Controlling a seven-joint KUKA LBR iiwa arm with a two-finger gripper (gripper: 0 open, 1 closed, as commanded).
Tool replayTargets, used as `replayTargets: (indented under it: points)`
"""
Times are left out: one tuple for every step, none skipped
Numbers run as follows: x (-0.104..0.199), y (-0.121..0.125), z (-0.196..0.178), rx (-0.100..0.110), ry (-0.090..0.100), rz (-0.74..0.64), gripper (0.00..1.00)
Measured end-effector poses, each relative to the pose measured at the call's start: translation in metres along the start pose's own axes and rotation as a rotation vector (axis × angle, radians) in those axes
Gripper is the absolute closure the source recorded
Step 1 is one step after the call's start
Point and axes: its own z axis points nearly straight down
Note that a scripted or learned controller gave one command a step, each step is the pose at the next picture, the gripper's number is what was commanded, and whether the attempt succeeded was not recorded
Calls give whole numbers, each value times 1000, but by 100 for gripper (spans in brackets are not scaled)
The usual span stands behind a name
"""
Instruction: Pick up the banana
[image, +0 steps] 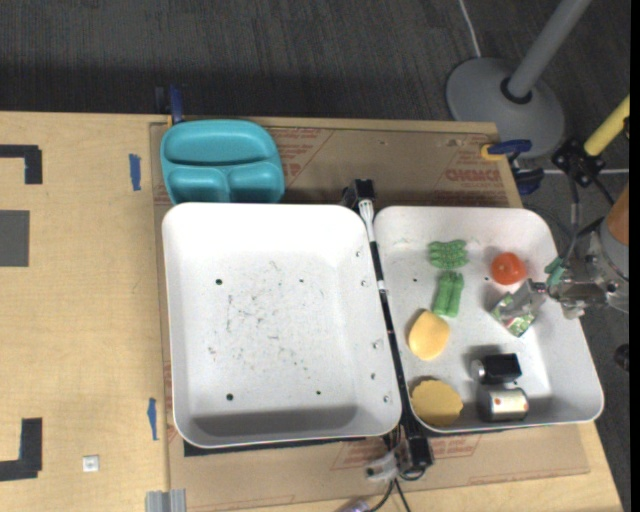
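Two yellow toy foods lie in the right bin. One is a stubby, pale yellow piece near the bin's left wall. The other is a rounder, darker yellow piece at the front left corner. Neither has a clear banana shape from this angle. My gripper reaches in over the bin's right rim, low and close to a small crumpled green-and-clear item. It is well to the right of both yellow pieces, and nothing yellow is in it.
The right bin also holds two green toy pieces, a red one, and a black-and-silver object at the front. The left bin is beside it. A teal divided tray stands behind the left bin.
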Motion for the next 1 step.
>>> replayTargets:
  points:
    - [69,-19,132,-2,1,-81,0]
